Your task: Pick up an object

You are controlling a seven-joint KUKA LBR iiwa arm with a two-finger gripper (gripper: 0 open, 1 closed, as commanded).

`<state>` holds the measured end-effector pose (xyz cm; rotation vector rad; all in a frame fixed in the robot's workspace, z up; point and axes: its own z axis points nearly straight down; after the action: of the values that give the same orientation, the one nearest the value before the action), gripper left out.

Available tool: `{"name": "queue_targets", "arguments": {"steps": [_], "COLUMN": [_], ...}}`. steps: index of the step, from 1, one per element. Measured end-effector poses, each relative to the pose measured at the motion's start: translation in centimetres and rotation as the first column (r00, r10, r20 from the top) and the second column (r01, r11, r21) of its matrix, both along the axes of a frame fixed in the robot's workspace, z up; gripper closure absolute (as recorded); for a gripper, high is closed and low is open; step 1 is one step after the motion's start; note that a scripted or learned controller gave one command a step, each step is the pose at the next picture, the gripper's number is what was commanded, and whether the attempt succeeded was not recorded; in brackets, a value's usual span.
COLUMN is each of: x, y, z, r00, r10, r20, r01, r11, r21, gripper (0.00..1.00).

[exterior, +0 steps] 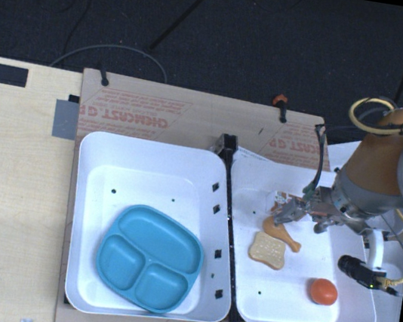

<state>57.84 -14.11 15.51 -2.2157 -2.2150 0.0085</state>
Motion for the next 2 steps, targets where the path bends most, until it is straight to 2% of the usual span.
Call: {"name": "queue_targets", "arguments": {"steps": [1, 2], "x": [-0.8, -0.7], "y": [-0.7, -0.9], "z": [-5.3, -4.0], "r00": [1.000, 1.000], "r10": [0.000, -0.004], "r20": [0.001, 0.005], "r01": [0.000, 0.004], "r11": [1.000, 1.000], "r21": [0.000, -0.001], "gripper": [0.00, 1.00]}}
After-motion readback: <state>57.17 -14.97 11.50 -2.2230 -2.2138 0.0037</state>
